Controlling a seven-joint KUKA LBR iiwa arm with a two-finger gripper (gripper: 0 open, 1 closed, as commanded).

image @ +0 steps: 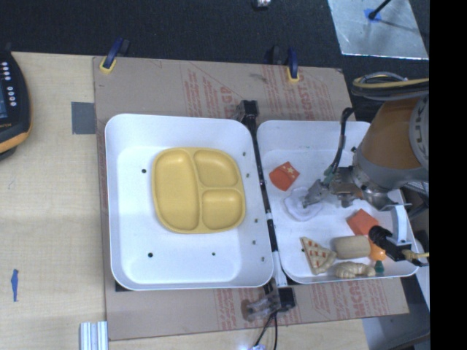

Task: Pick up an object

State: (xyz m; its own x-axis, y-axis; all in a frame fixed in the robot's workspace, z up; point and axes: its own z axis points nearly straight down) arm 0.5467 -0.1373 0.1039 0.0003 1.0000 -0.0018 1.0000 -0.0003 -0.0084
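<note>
Arm down in the right bin (271, 195), reaching for something to pick.

Nearest the bench's front edge lie a waffle-patterned wedge (317, 255), a tan roll (352, 246) and a pale lumpy piece (353, 270); behind them the gripper (315, 195) sits low over a clear, filmy object (298, 208) (I can't tell whether it's open or has hold of anything). Just beyond is a matte red block (284, 175). The next move calls, I'd judge, for a firm close before lifting.
</note>
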